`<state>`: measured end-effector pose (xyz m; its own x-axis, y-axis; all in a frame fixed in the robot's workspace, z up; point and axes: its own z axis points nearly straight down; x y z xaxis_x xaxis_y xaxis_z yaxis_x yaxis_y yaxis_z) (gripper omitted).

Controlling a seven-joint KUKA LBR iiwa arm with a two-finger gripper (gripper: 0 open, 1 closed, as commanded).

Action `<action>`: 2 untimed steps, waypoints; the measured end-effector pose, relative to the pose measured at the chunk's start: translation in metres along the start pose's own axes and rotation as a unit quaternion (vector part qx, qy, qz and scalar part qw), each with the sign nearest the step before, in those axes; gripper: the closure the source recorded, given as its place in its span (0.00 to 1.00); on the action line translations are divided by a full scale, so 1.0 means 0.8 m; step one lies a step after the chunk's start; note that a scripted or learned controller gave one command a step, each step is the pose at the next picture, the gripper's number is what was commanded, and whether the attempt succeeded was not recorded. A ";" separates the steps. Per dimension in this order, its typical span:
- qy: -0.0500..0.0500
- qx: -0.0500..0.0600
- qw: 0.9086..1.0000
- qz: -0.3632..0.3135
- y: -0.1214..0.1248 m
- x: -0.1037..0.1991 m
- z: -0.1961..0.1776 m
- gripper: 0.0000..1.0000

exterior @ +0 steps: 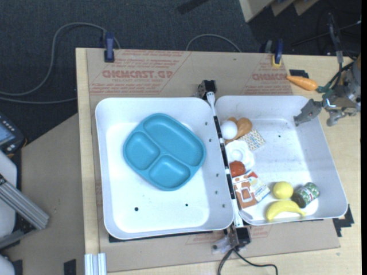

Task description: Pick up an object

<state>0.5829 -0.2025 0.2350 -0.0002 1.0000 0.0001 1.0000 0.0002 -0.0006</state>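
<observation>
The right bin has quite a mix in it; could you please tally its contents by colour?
In the right bin:
Yellow: 2, banana and lemon
White: 2, egg and small cup
Red: 1, tomato-like piece
Tan: 1, rounded piece
Green: 1, can
Printed packets: 2, and
Total: 9

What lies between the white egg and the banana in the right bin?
In the camera view, between egg and banana: a white cup, a red tomato-like piece, a carton.

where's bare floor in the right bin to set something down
Right bin: free across the middle and right, between the gripper above and the lemon and can below. Crowded along its left wall, from the eggs down to the banana.
</observation>
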 end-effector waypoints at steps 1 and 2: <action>0.003 0.007 1.000 0.002 -0.097 0.004 0.132 0.00; 0.000 -0.002 1.000 -0.001 -0.128 0.100 0.188 0.00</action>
<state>0.4804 -0.1229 0.0844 -0.0019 1.0000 0.0001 1.0000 0.0019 0.0033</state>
